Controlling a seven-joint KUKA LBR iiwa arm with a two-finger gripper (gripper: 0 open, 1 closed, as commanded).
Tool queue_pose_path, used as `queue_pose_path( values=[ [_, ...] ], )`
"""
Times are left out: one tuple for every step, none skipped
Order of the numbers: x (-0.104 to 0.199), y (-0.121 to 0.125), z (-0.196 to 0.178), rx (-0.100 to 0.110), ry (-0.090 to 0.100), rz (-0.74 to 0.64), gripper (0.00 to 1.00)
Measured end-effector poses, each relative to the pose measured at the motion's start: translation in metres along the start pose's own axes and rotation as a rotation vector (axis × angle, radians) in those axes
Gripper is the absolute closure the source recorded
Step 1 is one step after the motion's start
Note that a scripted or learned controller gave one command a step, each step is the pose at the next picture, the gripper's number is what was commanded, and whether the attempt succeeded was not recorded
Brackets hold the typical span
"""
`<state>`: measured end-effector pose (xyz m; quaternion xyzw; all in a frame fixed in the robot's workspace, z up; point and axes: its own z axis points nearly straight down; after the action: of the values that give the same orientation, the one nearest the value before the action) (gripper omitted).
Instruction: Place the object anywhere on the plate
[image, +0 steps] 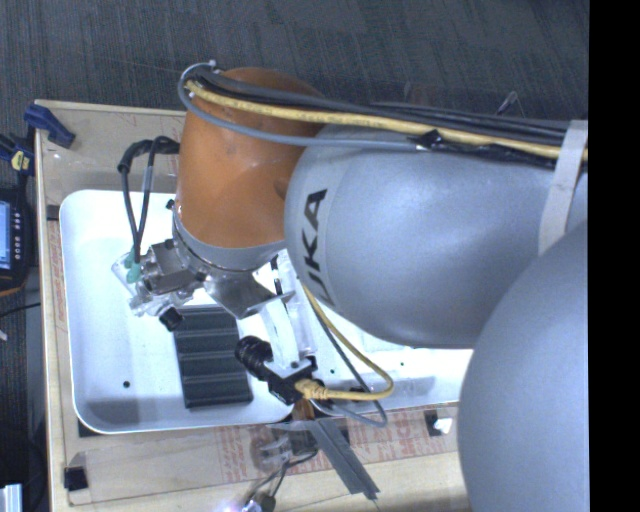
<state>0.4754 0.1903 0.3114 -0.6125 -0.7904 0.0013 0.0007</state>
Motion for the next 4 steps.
queue_pose_path(
  values=[
    [-0.025,-0.006,0.042,0.005,0.001,0.740,1.00],
    [-0.043,0.010,0.015,0.003,0.001,0.633,1.00],
    [-0.002,0.036,0.115,0.006,-0.002,0.680,1.00],
    [-0.073,0.016,0.073,0.001,0.003,0.763,1.00]
  ],
)
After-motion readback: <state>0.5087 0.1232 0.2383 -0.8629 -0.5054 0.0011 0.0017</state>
